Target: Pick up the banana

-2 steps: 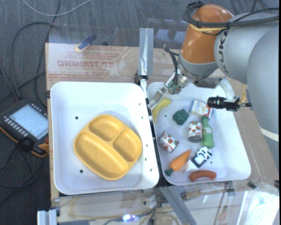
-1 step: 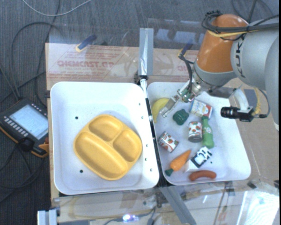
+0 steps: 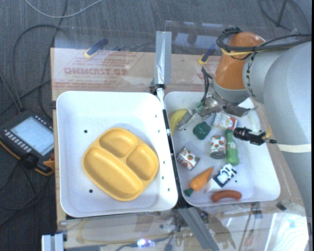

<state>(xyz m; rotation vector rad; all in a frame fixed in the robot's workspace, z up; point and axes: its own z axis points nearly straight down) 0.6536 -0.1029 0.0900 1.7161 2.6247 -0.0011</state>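
The banana point(image 3: 176, 119) is yellow and lies against the left wall of the right bin point(image 3: 261, 190), near its far corner. Only part of the fruit shows, since the gripper covers its right side. My gripper point(image 3: 191, 116) reaches down from the grey arm with the orange band point(image 3: 235, 72) and sits right beside the banana, at or just over its right end. I cannot make out whether it touches the fruit.
Close to the gripper lie a dark green item point(image 3: 201, 130), a white carton point(image 3: 225, 122), a can point(image 3: 217, 146) and a green bottle point(image 3: 231, 148). Nearer the front are a small can point(image 3: 187, 158), a carrot point(image 3: 201, 178) and a sausage point(image 3: 226, 195). A yellow divided tray point(image 3: 121, 162) lies in the left bin point(image 3: 73, 114).
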